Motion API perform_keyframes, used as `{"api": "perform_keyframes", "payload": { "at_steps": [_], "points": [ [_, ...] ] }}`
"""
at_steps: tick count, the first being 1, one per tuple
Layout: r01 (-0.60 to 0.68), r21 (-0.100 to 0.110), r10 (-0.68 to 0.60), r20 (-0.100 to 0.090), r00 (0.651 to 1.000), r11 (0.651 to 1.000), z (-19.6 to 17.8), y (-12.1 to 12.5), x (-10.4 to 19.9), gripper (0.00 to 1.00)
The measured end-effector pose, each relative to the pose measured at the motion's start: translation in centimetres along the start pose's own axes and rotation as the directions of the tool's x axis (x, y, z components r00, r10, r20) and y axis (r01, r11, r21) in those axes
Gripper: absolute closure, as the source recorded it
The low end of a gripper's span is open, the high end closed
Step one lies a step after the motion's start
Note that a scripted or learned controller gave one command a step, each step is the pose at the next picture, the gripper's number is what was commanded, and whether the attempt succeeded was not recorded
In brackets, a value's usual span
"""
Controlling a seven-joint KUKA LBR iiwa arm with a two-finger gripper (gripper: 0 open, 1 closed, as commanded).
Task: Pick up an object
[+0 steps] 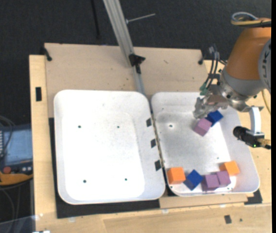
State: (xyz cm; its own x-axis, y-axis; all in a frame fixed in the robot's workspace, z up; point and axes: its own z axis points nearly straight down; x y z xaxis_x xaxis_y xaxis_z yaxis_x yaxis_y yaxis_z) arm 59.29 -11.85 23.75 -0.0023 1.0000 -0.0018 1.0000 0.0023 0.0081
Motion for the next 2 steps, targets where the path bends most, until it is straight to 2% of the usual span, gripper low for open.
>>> {"api": "perform_keyframes", "payload": {
  "at_steps": [1,2],
  "points": [
    [0.002,0.003,-0.002,-0.001,1.000,1.000,-3.3,0.1,-0.1,1.00],
    [0.004,0.010,-0.004,-0.002,1.000,1.000,-1.6,0.9,5.0,1.00]
  ]
}}
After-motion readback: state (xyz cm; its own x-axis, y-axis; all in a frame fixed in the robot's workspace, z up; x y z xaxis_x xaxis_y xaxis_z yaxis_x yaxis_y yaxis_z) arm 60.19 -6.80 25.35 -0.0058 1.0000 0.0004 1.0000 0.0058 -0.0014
